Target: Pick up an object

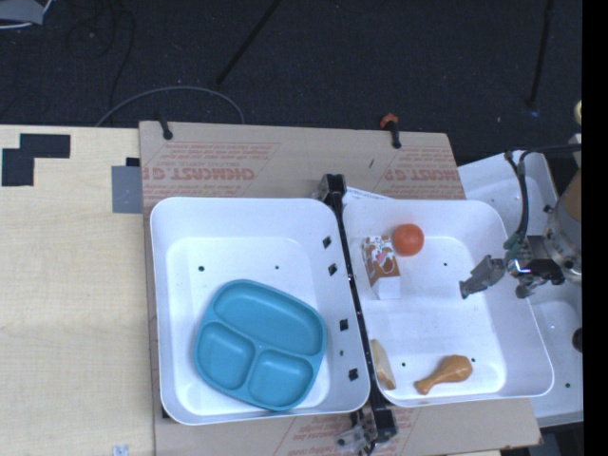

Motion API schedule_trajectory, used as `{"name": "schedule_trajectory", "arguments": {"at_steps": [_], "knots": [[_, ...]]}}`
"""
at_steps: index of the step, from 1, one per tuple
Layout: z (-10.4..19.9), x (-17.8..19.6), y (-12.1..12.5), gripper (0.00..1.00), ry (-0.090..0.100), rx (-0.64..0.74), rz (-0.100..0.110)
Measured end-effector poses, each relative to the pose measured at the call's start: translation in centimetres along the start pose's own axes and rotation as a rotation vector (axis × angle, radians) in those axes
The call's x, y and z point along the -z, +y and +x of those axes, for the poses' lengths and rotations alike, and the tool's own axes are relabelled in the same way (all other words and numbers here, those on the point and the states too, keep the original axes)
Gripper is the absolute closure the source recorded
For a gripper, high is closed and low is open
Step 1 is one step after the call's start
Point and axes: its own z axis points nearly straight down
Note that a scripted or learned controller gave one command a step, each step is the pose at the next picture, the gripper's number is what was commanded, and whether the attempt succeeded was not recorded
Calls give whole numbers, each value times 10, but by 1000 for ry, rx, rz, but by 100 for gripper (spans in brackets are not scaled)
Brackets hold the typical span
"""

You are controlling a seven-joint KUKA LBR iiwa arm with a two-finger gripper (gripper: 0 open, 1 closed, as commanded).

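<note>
Objects for picking are gathered in the right bin (513, 369): an orange ball (408, 239) touching a small printed carton (381, 264) near the far side, a drumstick (444, 373) near the front wall, and a pale piece (382, 364) against the divider. A blue tray (259, 344) is seen in the left bin (180, 255). The hand (499, 278) is placed over the right bin's right side, well apart from every object; nothing is seen between its fingers, and how far they are spread cannot be told. A grasp at the ball could be spoiled by rolling. The carton could be tipped. The arm is cut off at the right. The pale piece is hard to identify.
</note>
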Motion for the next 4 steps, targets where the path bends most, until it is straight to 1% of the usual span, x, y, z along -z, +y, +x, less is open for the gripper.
{"name": "schedule_trajectory", "arguments": {"at_steps": [1,2,3,4], "knots": [[0,4,2,0,-2,2,-9],[6,-58,3,0,1,2,-4],[12,-110,12,0,1,1,-3],[9,-173,11,0,1,1,-4]]}}
